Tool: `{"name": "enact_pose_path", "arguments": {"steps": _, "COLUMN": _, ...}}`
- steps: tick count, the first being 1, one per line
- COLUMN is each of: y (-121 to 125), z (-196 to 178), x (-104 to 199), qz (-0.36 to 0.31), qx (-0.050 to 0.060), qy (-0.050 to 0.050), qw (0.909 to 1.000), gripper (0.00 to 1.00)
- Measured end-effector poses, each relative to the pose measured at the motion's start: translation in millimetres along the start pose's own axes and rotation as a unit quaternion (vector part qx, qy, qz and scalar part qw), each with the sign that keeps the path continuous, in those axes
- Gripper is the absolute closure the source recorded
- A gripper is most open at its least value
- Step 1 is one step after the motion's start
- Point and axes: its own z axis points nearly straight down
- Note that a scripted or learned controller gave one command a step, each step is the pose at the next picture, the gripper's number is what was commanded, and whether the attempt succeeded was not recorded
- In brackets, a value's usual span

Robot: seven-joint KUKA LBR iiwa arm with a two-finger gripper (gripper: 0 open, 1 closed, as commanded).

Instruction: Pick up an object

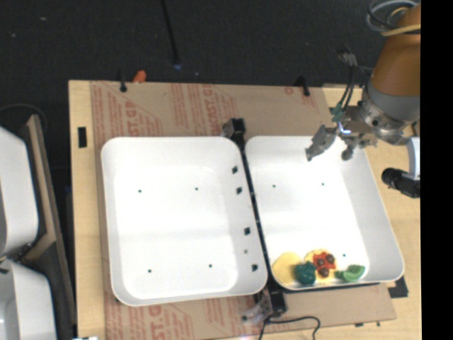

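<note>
Two shallow white bins are set side by side on a bench (177, 101) covered with brown cardboard. The left bin (177, 218) is seen with only small dark dots on its floor. The right bin (318, 204) is separated from it by a dark divider strip (248, 204) fitted with black clips.

The arm (396, 69) is seen entering from the right, its orange band above a grey wrist. The gripper (331, 147) is positioned over the far right corner of the right bin, near the rear rim. Two fingers (316, 144) are seen spread apart (one pointing toward the bin centre, the other nearer the right wall), and nothing is seen between them. Whether the fingertips touch the bin floor cannot be determined from this angle.

The objects are grouped at the near edge of the right bin, well apart from the gripper. A pale yellow piece (286, 266) lies leftmost. A teal object (305, 274) is placed just beside it, touching or overlapping it. A red object (323, 260) with dark spots is located behind the teal one. A green object (351, 272) lies furthest right, close to the near rim. The exact shapes are possibly toy food items; the resolution is too low for confirmation.

A black cable (283, 324) is routed along the front edge of the bench.
</note>
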Motion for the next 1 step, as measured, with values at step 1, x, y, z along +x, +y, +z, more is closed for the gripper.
{"name": "enact_pose_path", "arguments": {"steps": 1, "y": -8.8, "z": 55.8, "x": 4.6, "qz": 0.000, "qx": 0.002, "qy": 0.000, "qw": 1.0000, "gripper": 0.00}}
